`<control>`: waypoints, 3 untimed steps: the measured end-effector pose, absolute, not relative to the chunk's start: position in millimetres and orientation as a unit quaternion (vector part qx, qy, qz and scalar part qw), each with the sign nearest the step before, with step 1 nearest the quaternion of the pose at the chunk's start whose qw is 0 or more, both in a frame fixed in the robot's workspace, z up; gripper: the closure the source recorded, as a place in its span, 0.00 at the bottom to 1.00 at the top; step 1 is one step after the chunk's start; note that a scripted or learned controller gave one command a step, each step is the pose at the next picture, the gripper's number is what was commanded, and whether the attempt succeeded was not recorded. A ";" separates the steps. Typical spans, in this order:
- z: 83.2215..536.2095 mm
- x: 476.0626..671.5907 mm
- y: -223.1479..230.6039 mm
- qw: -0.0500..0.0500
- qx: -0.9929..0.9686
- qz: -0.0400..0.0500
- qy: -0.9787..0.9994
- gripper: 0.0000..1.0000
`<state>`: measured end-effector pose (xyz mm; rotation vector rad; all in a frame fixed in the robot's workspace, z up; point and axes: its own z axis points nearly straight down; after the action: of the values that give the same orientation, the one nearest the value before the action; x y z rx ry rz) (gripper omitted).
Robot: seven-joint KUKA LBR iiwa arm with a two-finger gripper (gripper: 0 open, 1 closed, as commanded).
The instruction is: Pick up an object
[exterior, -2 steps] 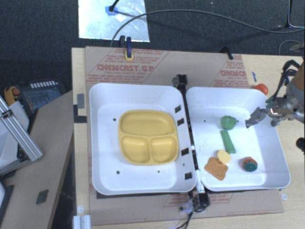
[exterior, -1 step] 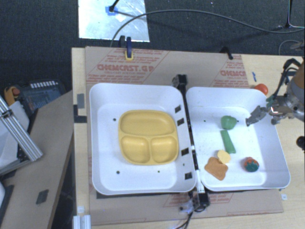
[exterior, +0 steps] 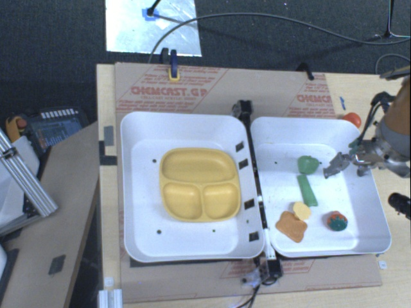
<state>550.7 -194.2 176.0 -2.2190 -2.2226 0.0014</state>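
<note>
Dark carpet floor; wooden bench; silver floor sheet.

A yellow divided tray lies in the left bin

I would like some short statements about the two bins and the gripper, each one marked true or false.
1. The yellow plastic divided tray lies in the left white bin. True.
2. The gripper holds the green stick-shaped piece. False: the piece lies on the right white bin floor, apart from the gripper.
3. The round yellow piece touches the flat orange-brown piece. True.
4. The red and green ball lies in the tray. False: it lies in the right bin.
</note>
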 end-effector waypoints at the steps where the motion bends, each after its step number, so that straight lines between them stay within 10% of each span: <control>1: 130.4 544.3 -199.1 0.001 -0.707 0.001 -0.707 0.00; 2: 82.1 544.4 -198.7 0.000 -0.707 0.000 -0.707 0.00; 3: 95.6 545.9 -199.3 -0.002 -0.707 -0.001 -0.708 1.00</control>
<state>545.9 -199.3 95.6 -2.2225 -2.2252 -0.0024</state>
